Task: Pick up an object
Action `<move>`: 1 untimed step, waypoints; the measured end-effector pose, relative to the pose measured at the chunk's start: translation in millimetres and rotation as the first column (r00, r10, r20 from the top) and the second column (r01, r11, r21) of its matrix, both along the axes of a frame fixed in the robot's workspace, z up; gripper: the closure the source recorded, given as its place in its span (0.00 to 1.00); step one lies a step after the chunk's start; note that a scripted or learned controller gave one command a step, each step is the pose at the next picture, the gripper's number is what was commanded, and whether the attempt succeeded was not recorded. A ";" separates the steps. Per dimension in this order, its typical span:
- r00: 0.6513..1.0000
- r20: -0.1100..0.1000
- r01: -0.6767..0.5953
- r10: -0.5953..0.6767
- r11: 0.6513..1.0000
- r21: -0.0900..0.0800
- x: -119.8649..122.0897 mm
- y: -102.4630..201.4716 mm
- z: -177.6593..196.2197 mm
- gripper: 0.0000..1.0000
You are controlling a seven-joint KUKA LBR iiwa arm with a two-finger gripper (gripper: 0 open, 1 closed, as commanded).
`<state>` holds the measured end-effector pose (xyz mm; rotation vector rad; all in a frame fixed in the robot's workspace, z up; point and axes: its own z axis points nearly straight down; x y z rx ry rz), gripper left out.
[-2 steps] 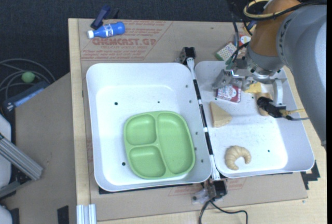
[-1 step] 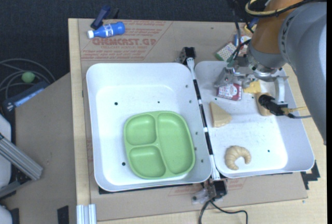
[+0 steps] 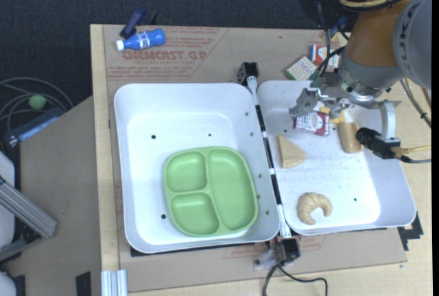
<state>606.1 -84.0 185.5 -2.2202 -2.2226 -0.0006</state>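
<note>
- A green ball (image 3: 37,102) and some dark cables (image 3: 20,92) are seen on the floor at the far left, partly cut off by the edge.
- A blue and white bottle (image 3: 140,40) is laid on its side on the brown bench (image 3: 199,55), behind the bins.
- The left bin (image 3: 137,109) is taken up by a green tray (image 3: 209,190) with three parts.
- A black clip (image 3: 248,72) is seen at the back, where the two bins meet.
- In the right bin (image 3: 384,199), a pale wedge (image 3: 291,152) is laid near the left wall, and a croissant (image 3: 313,207) is laid near the front.
- A red and white packet (image 3: 312,123) is found at the back of the right bin, partly hidden under the gripper (image 3: 317,101).
- The gripper is held just over the packet. It cannot be told if the fingers are apart or together, or if the packet is touched.
- A tan piece (image 3: 349,138) is laid just right of the packet, partly hidden by a black part.
- The arm (image 3: 377,27) is cut off at the right edge.
- Small boxes (image 3: 302,68) behind the bin are hard to make out.
</note>
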 end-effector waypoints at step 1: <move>1.000 -0.003 0.000 0.000 1.000 0.001 -29.1 35.5 11.8 1.00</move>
